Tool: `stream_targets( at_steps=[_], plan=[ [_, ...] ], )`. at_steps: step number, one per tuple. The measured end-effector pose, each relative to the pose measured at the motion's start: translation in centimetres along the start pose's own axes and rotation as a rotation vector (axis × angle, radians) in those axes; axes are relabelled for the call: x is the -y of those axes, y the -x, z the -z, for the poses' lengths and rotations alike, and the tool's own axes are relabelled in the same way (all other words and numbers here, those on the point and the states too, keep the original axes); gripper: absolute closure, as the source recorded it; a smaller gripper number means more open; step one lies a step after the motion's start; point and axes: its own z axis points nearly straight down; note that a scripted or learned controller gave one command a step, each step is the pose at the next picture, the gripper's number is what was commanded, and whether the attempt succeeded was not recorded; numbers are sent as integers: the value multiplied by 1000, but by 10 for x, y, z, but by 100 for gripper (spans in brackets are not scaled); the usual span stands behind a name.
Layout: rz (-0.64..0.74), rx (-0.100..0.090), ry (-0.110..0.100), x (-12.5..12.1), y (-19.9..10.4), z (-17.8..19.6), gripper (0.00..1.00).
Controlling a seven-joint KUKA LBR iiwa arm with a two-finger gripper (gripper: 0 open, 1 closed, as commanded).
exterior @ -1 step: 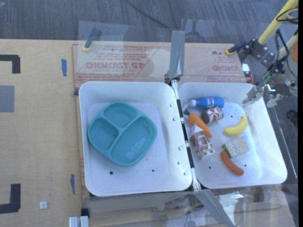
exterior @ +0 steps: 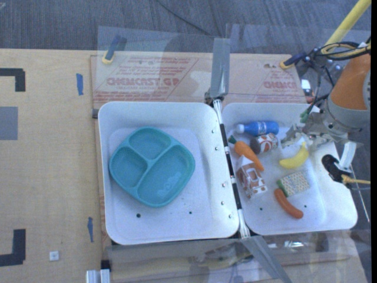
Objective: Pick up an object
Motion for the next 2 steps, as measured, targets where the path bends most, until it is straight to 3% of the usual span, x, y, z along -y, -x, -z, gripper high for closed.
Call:
stream_targets(
  at_steps=[1, 2],
  plan=[
    [1, 6, -2, 1, 1, 9, 100],
    [-132, 10, -3, -45, -61, 98, 100]
  ],
)
